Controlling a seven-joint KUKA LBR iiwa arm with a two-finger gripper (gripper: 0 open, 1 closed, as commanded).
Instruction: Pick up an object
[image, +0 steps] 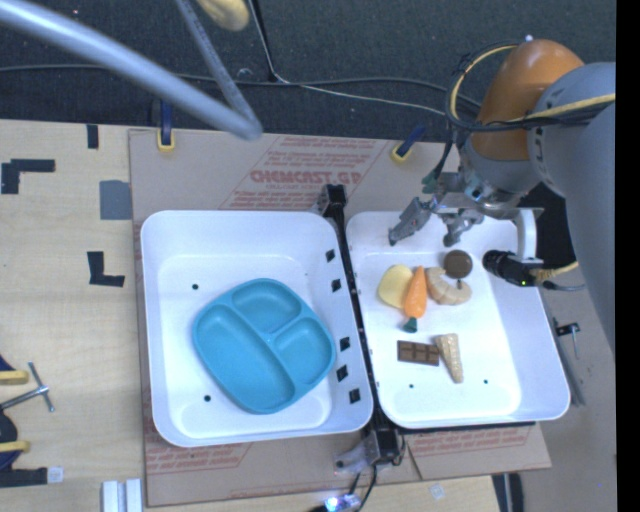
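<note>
Objects for picking lie clustered in the right bin (530, 390): a carrot (415, 291), orange with a small green tip at its near end, lies tilted across a pale yellow piece (393, 284) at the cluster's left; just right of it sits a tan, rounded item (448, 290), with a brown disc (457, 264) touching its far side. Nearer the camera, a dark brown chocolate bar (418, 352), scored into squares, lies beside a beige cone (451, 356), the two touching or almost so. The gripper (432, 222) hovers over the far part of this bin, above the cluster and apart from it; its two grey fingers (405, 221) are spread wide with nothing between them. The left bin (170, 260) holds a blue plate (262, 343) with three compartments. A row of black clips (345, 300) runs along the seam between the bins. The arm (560, 110) is cut off at the right edge, its orange band partly behind a yellow cable. What the yellow piece and the tan item represent is hard to make out, and the tan item's shape is blurred. A grey bar (130, 65) crosses the far left out of focus.
</note>
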